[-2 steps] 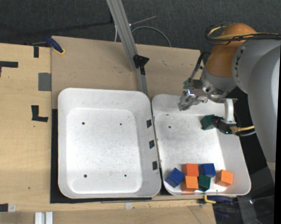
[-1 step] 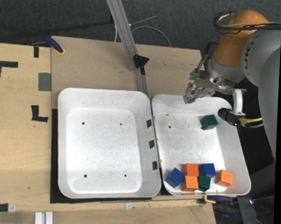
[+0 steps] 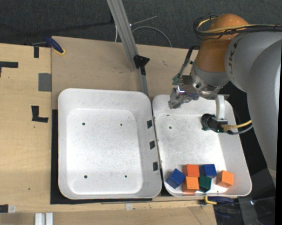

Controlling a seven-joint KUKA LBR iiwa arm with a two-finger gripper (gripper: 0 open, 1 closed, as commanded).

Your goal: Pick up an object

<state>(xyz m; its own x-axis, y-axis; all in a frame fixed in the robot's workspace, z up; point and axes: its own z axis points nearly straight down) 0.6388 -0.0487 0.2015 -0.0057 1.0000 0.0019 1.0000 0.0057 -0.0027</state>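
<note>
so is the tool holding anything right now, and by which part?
Nothing is held. The tool sits at the right bin's far edge, while the blocks lie clustered at its near edge, well apart from it.

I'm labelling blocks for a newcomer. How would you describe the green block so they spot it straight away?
Look in the right bin, at the cluster of blocks along its near edge. The green block sits in the front row, right of an orange block and below a blue one. It is the only green one.

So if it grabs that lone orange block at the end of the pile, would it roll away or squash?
Probably neither. The orange block looks flat-faced and boxy, so it should sit still or slide rather than roll. Its crisp edges suggest something stiff. It sits near the right bin's wall, so a push might jam it there.
</note>
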